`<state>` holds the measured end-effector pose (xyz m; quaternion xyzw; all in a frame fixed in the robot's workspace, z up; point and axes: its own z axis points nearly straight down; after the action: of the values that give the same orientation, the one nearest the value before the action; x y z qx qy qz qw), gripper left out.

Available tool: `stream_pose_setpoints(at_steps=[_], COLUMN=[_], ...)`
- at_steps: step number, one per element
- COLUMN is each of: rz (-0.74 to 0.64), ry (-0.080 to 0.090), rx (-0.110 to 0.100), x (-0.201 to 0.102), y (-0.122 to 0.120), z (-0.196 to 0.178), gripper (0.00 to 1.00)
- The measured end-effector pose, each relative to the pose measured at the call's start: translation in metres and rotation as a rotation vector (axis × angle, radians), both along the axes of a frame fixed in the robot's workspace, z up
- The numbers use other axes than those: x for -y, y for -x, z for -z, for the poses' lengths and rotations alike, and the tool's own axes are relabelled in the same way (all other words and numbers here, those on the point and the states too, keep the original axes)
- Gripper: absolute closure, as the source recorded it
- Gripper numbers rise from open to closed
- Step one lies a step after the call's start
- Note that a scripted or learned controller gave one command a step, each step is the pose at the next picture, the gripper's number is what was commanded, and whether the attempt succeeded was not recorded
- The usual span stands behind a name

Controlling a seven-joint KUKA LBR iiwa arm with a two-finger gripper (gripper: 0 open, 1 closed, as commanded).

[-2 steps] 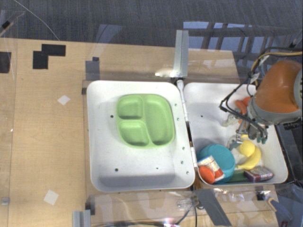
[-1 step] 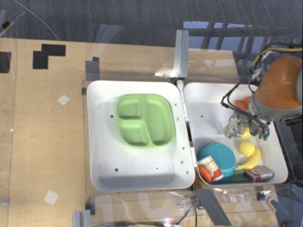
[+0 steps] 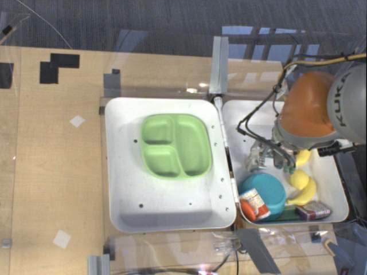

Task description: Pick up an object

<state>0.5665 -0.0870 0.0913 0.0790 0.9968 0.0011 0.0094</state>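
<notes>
Camera view: your gripper hangs low over the right bin, under the orange wrist band. Whether it is spread or pressed together, you cannot tell; nothing visible sits in it. Just beside it toward the bin's outer edge lies a yellow banana. Directly below it in frame sits a blue bowl, with a red-and-white packet resting against the bowl's near-left rim. A purple-labelled box lies past the banana's lower tip. Well apart to the gripper's far side, the left bin holds a green divided plate.
</notes>
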Motion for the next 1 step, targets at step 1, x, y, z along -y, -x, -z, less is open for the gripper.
stream_pose_setpoints(at_steps=[1], rz=[0.048], ry=[0.001], rx=[0.004], x=[-0.0163], y=[-0.0718], z=[-0.1875], gripper=[1.00])
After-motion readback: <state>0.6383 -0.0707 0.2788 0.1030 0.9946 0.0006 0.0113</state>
